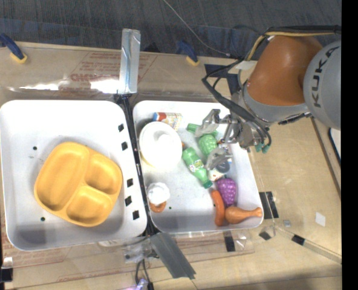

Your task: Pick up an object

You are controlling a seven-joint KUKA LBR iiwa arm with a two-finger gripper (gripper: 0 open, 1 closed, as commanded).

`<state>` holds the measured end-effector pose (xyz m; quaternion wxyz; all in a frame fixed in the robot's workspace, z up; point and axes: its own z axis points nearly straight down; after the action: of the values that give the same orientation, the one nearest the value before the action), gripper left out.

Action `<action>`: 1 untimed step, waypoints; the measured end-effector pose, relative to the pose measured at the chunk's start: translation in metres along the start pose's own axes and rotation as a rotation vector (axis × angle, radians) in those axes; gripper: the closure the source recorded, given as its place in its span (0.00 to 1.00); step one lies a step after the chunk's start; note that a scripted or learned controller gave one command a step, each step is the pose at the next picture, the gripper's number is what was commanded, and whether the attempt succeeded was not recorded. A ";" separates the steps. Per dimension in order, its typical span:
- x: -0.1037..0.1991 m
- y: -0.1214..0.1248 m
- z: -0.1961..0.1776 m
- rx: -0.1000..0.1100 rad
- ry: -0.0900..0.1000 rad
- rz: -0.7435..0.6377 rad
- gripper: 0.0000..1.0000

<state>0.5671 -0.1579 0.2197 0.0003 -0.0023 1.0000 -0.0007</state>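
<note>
Camera view: gripper [217, 139] fingers spread, unladen, straddling green bottle [207, 144] in right bin [251, 168]; bottle directly beneath.

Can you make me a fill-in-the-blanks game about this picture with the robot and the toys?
1. The yellow plate lies in the ____ bin.
2. The toy grapes are coloured ____.
3. The end effector hangs over the ____ bin, above a green bottle.
4. The round bowl near the divider between the bins is coloured ____.

Missing words: left; purple; right; white
</note>
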 end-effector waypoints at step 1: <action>0.036 -0.010 0.128 -0.001 -0.002 0.310 0.00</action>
<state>0.5316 -0.1684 0.0921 0.0014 0.1521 0.9884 -0.0003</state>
